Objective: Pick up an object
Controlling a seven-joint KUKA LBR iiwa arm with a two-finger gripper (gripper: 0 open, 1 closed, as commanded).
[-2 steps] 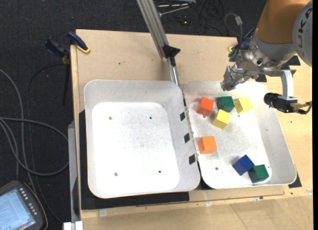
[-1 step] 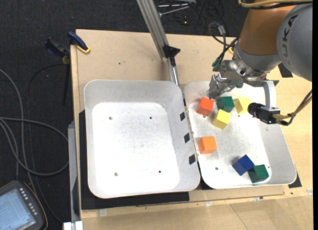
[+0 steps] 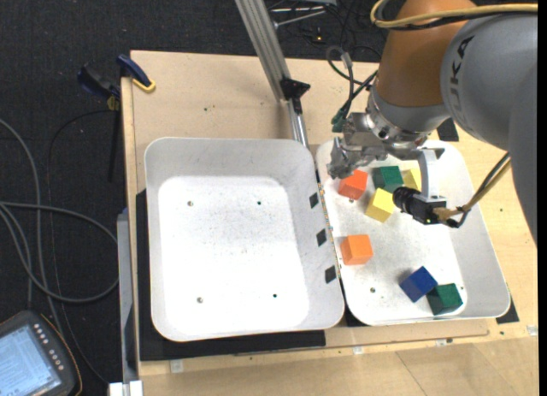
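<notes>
The arm (image 3: 461, 52) reaches in from the right and hangs over the far end of the right bin (image 3: 479, 240). Its tool (image 3: 344, 166) sits low at the bin's far left corner, just above an orange block (image 3: 352, 185). From where I stand, I cannot tell whether the tool is wide, narrow or holding anything; the wrist hides its working end.

Contents of the right bin:
- The orange block lies directly beneath the tool, near the bin's left wall.
- A yellow block (image 3: 380, 204) lies just beside it, toward the near side.
- A green block (image 3: 387, 177) lies just behind the yellow one, partly covered by the wrist.
- A second orange block (image 3: 355, 249) lies alone near the middle of the left wall.
- A blue block (image 3: 418, 284) and a dark green block (image 3: 445, 298) lie touching each other at the near right corner.

The left bin (image 3: 162, 215) sits beside the right one on the table (image 3: 205, 95). A blue clamp (image 3: 107, 80) grips the table's far left corner.
</notes>
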